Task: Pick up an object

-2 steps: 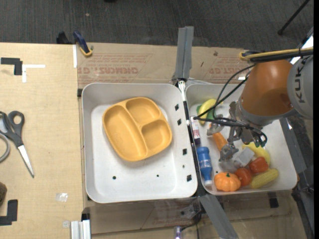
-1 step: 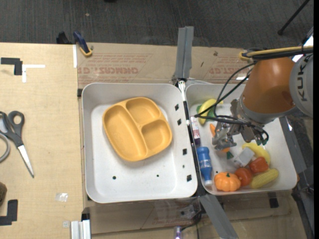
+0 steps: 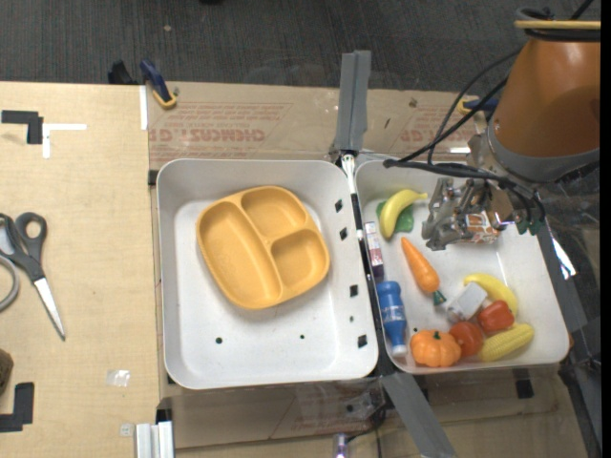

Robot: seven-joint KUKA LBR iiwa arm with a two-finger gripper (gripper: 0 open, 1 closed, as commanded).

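Fingers: I cannot tell whether they are apart or together, because wrist hardware and cables crowd that spot.
Gripper (image 3: 474, 219): it's low over the far side of the right bin (image 3: 458, 163), in position for a pick.
Nearest candidate: a small orange-and-white packet (image 3: 477, 225) lies right at the gripper; whether it's gripped, I can't say.
Other candidates: the banana (image 3: 399, 210) lies just left of the gripper. The carrot (image 3: 418, 263) is nearer, the blue bottle (image 3: 389, 308) lies along the left wall, and the pumpkin (image 3: 434, 348) sits in the near corner.
Left bin (image 3: 181, 284): it holds a yellow divided plate (image 3: 263, 246), well apart from the arm.
Judgement: this is the grasp stage, with nothing visibly lifted yet.
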